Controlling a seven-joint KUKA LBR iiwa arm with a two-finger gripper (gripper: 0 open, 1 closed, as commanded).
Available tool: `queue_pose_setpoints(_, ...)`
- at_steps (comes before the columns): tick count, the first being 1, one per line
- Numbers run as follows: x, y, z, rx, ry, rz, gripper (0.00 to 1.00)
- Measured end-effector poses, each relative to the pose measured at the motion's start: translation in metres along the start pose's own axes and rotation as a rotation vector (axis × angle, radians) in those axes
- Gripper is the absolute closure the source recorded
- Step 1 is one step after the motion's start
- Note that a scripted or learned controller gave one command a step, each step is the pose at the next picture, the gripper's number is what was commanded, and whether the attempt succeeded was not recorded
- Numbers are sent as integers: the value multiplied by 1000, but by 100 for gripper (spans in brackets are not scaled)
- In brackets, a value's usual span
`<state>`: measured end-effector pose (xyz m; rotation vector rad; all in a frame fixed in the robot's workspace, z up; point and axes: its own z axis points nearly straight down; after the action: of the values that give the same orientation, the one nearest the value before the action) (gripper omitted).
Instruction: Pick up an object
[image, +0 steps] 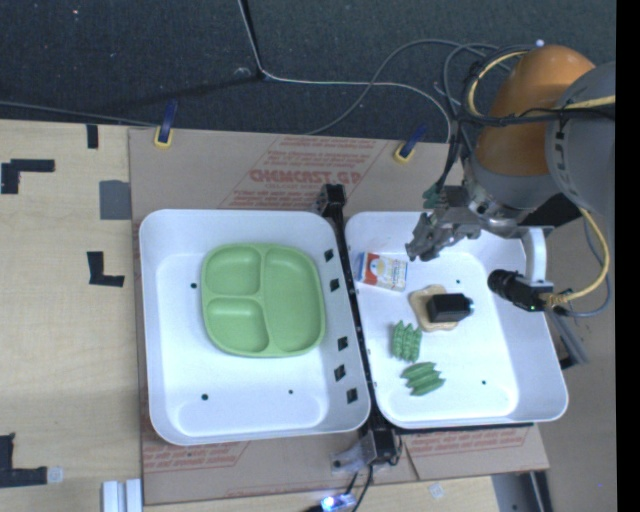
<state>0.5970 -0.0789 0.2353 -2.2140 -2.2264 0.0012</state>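
Arm angled down from the right, gripper above the right bin, grip state unclear.

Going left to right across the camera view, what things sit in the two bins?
Green divided plate → small carton → green toy vegetables → tan and black block.
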Motion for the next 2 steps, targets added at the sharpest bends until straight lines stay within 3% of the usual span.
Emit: queue_pose_setpoints(2,96,10,17,0,0,0,100)
